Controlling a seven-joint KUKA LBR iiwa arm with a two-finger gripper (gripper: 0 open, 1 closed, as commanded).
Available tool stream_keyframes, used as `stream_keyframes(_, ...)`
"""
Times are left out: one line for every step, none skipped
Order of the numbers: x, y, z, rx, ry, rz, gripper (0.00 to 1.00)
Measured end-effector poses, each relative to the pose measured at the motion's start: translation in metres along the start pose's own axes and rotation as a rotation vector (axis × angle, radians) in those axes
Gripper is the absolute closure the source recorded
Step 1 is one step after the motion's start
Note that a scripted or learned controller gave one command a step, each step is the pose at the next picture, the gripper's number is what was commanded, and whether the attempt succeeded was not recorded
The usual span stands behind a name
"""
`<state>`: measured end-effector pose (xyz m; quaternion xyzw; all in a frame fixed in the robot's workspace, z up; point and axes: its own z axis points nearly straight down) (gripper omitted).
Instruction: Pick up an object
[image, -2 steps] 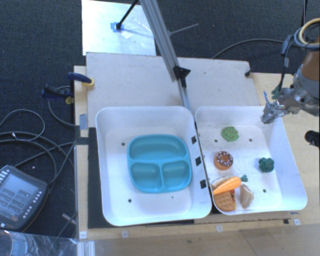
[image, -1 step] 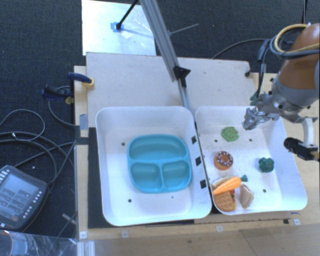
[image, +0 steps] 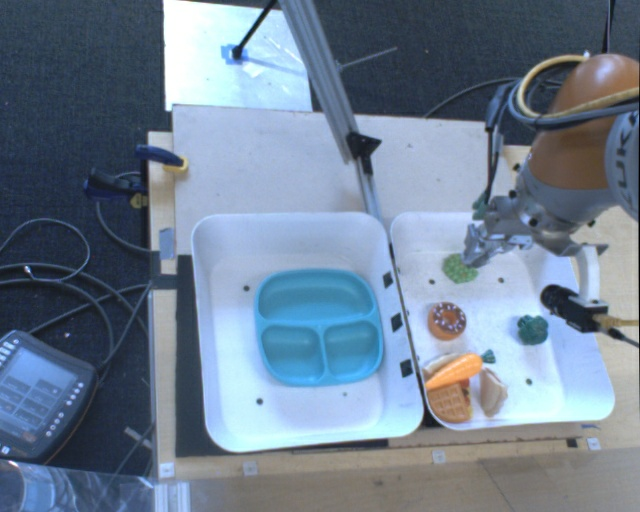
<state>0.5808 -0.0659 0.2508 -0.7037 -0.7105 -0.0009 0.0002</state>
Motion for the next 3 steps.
stream_keyframes(0.05, -0.021, -0.006, 0.001, 0.001, -0.001, 1.0)
stream_keyframes(0.101, -0.037, 0.011, 0.002, 0.001, -0.001, 1.0)
stream_keyframes(0.151, -0.056, 0.004, 0.001, 0.002, -0.002, 1.0)
